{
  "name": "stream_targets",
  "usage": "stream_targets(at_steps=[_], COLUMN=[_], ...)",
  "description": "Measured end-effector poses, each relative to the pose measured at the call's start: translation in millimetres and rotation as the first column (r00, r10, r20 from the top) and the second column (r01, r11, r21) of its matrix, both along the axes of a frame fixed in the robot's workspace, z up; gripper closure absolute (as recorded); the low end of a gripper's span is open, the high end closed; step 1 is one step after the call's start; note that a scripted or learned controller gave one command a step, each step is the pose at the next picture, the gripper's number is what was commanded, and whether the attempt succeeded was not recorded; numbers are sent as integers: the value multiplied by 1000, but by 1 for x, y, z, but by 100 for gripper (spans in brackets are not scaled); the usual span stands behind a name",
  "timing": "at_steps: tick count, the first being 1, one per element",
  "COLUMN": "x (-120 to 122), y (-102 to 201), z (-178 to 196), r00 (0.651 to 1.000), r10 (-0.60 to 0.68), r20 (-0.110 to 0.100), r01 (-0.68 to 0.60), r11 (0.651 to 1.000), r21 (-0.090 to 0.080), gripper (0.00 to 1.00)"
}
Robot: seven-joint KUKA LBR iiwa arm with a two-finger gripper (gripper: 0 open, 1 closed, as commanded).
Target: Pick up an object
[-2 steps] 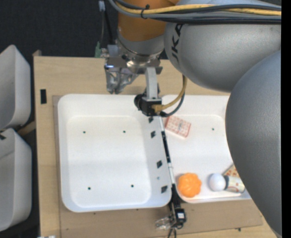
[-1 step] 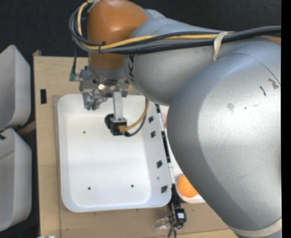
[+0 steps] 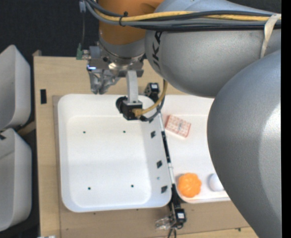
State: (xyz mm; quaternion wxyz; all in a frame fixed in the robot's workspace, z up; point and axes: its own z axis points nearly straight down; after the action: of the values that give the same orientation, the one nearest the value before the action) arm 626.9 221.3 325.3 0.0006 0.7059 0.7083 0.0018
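My gripper [image 3: 114, 90] hangs below the orange wrist band, over the far rim of the left bin [image 3: 66, 148]. Nothing is visibly held in it. In the right bin [image 3: 185, 157] a pink and white patterned packet [image 3: 178, 126] lies flat near the dividing wall. An orange ball [image 3: 189, 184] rests at that bin's near edge, and a small white round object [image 3: 214, 182] beside it is partly hidden by the arm. All three objects lie to the right of the gripper, apart from it.
The big grey arm [image 3: 224, 58] covers the upper right and much of the right bin. A black cable strip [image 3: 162, 152] runs along the wall between the bins. White housings [image 3: 4, 93] stand left of the bench.
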Motion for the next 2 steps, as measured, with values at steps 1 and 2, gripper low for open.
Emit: stream_targets(at_steps=[1,2], x=[-76,-71], y=[-1,-2], z=[-63,-50], r00=[1000,1000], r10=[0,-5], r20=[-12,-6], r01=[0,5], r11=[1000,1000], r21=[-5,-2], gripper=[100,100])
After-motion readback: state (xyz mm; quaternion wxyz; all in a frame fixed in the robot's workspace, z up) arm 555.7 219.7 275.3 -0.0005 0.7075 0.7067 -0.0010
